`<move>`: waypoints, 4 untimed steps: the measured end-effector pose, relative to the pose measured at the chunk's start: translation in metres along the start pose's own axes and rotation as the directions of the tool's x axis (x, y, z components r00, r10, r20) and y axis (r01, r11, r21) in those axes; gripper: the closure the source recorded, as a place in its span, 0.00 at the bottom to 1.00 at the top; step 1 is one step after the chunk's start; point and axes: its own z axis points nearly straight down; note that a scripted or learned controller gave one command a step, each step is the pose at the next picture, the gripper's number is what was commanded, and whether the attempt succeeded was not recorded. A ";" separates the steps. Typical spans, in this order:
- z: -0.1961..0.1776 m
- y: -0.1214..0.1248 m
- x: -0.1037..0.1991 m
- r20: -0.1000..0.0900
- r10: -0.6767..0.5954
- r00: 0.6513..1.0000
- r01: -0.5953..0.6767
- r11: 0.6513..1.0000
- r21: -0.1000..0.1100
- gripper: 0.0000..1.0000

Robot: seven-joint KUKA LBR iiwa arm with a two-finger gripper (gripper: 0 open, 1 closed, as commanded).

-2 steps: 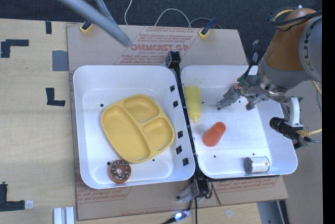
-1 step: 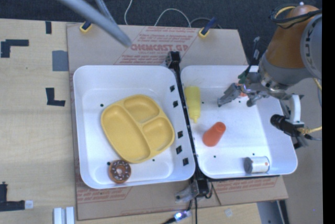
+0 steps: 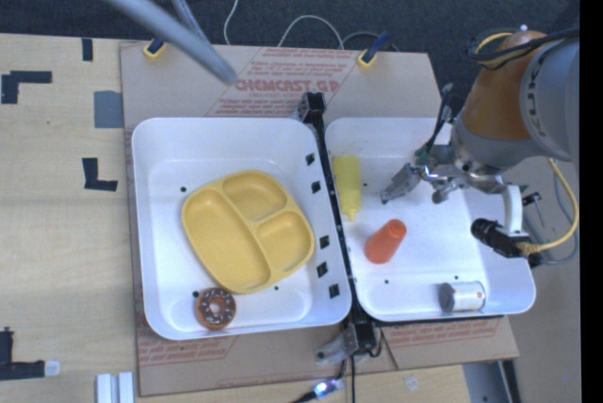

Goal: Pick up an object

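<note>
In the right bin (image 3: 490, 302) lie a yellow corn-like piece (image 3: 348, 184) by the left wall, an orange carrot-like piece (image 3: 384, 241) in the middle and a small grey can (image 3: 461, 297) near the front edge. My gripper (image 3: 415, 185) hangs over the bin's right half, above and to the right of the orange piece. Its fingers (image 3: 396, 188) are spread and point left, with nothing between them.
The left bin (image 3: 151, 156) holds a yellow divided plate (image 3: 247, 228) and a chocolate donut (image 3: 216, 308) at its front. A black divider (image 3: 325, 203) runs between the bins. The grey arm with its orange band (image 3: 509, 100) fills the right side.
</note>
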 end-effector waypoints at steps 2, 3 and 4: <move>0.041 0.000 0.002 0.000 -0.002 1.000 0.002 1.000 -0.002 1.00; -0.011 0.006 0.011 0.000 -0.001 1.000 0.001 1.000 -0.008 1.00; -0.068 0.006 0.001 0.002 0.000 1.000 0.000 1.000 -0.010 1.00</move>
